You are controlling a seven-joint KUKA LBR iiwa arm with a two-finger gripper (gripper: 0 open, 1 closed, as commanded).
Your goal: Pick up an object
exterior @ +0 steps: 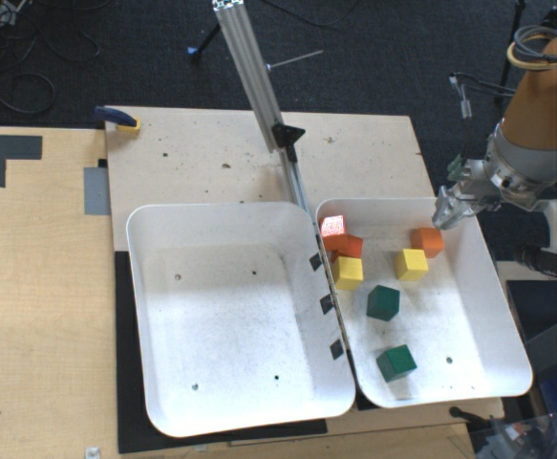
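The right bin [493, 285] holds several small blocks. An orange block [429, 241] lies near its far right side, with a yellow block [413, 263] just in front of it. By the divider sit a bright red block [332, 226], an orange block [345, 246] and a yellow block [349, 272]. Two dark green blocks [383, 302] [396, 361] lie nearer the front. My gripper [447, 214] hangs at the bin's far right rim, just right of and above the orange block, with nothing seen between its fingers.
The left bin [163, 256] adjoins the right one along a divider with black clips. A slanted aluminium post [254, 70] rises behind the bins. A blue and yellow clamp [117, 119] sits at the bench's far left corner.
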